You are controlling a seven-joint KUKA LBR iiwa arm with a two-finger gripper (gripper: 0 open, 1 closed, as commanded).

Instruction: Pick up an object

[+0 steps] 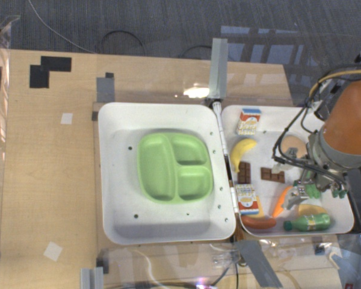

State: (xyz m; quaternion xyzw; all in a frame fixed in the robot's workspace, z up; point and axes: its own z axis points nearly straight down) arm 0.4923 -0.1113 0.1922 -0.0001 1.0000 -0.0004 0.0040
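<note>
Honestly, my pincer [299, 192], grip state unreadable, hangs beside the slim orange plastic carrot [279, 201]; crowded neighbours could spoil any grab.

Green divided plate [172, 167], yellow banana [242, 152], orange carrot [280, 201], 2 white bins [111, 161].

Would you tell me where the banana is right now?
The banana lies in the right bin, near its left wall, below a small carton and above a chocolate piece.

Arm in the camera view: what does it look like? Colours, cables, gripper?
A bulky arm with a big orange band over a grey wrist. Black and yellow cables loop off its left side. The gripper is small, silver metal, with green bits beside it.
</note>
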